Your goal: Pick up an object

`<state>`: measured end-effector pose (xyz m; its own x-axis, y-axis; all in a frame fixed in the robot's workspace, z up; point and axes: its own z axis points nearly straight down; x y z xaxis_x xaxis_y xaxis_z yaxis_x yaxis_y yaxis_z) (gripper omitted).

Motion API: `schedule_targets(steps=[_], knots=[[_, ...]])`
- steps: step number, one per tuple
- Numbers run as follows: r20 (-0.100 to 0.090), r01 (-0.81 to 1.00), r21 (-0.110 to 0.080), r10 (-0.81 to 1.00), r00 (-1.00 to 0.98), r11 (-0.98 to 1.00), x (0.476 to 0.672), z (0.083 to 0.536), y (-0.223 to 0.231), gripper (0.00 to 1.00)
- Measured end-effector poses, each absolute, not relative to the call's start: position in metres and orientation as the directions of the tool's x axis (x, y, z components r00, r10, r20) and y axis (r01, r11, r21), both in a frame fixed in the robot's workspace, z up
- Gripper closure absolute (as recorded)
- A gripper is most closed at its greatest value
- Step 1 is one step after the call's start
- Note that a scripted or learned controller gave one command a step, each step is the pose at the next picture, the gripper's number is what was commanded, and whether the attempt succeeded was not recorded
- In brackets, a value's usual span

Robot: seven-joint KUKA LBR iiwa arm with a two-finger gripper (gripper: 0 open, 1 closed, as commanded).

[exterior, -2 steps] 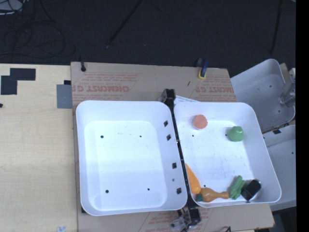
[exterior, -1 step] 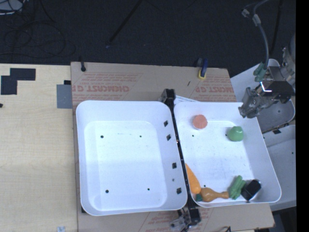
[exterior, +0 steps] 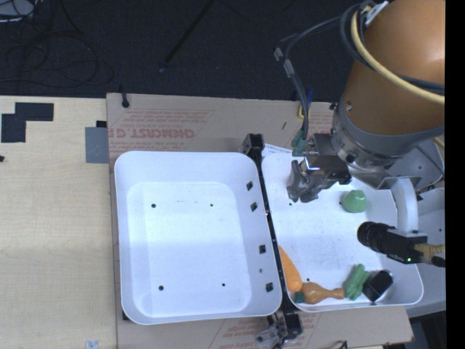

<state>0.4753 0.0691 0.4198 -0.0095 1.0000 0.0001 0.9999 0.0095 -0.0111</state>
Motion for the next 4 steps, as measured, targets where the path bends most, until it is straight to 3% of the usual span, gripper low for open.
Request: schedule_targets(steps=[1, 2, 3, 4], knots=[[-0.001, 1.000, -0.009, 1.000, -0.009, 0.009, 0.477, 0.380, 0.153, 1.00], [-0.002, 1.000, -0.007, 1.000, 0.003, -0.003, 0.479, 0.393, 0.147, 1.00], [-0.003, 1.000, -0.010, 1.000, -0.003, 0.003, 0.475, 0.339, 0.177, 1.00], [-0.002, 1.000, -0.005, 1.000, 0.002, -0.002, 0.476, 0.342, 0.175, 0.00]])
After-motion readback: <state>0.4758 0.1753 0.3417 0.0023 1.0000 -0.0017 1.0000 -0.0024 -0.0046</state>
